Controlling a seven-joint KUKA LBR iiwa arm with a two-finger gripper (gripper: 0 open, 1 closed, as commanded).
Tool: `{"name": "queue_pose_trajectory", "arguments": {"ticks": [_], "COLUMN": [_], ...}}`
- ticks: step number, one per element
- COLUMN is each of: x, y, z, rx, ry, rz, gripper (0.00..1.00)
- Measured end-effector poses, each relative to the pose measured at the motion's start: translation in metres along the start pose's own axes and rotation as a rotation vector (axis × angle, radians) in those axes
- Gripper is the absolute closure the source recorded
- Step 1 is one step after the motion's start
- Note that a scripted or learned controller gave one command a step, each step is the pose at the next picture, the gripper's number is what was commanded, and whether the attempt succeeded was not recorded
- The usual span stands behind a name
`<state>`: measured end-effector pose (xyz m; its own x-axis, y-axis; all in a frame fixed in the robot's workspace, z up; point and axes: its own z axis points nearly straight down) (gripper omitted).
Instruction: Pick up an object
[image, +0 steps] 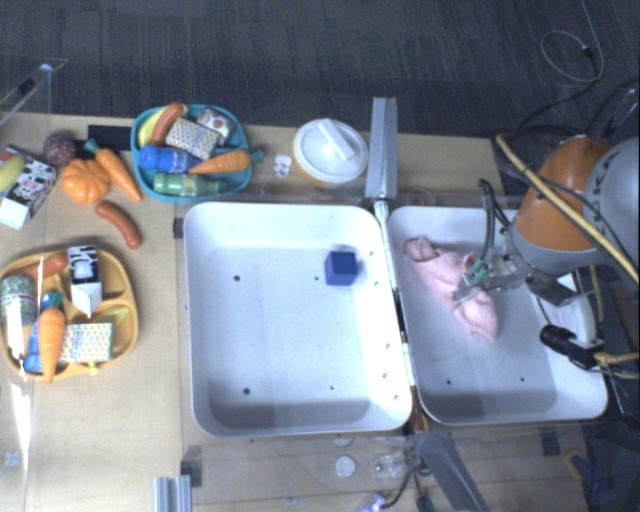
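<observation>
On the desk (150, 440) sit two white bins side by side. The left bin (290, 400) holds one thing, a small blue cube (342, 267), lying toward its upper right part, near the wall it shares with its neighbour. The right bin (500, 400) holds one pink cloth (455, 285), crumpled and stretched at a slant from the upper left corner toward the middle.

The arm (565, 205) comes in from the right, grey with its orange band, and the tool (478, 278) is down over the cloth's right edge, touching or just above it. I cannot tell from here whether it is open or closed, or whether it has any of the cloth.

Left of the bins there are two dishes of toy food. The blue bowl (160, 185) at the top holds a carrot, a bottle and some small packets. The yellow tray (125, 300) lower down holds another carrot and a few cartons. Between them, loose on the desk, lie one small pumpkin (82, 181), one more carrot (120, 172) and one sausage (120, 224). Behind the left bin, one round white lid (331, 150) rests near a grey upright post (380, 150).
</observation>
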<state>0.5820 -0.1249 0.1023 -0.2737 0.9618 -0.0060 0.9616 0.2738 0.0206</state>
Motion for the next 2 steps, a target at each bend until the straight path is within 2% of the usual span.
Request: {"name": "queue_pose_trajectory", "arguments": {"ticks": [1,2], "x": [0.061,0.025], "y": [0.062,0.092], "z": [-0.082,-0.081], "rx": [0.015,0.018], "ry": [0.006,0.005], "rz": [-0.116,-0.040], "gripper": [1.00,1.00]}}
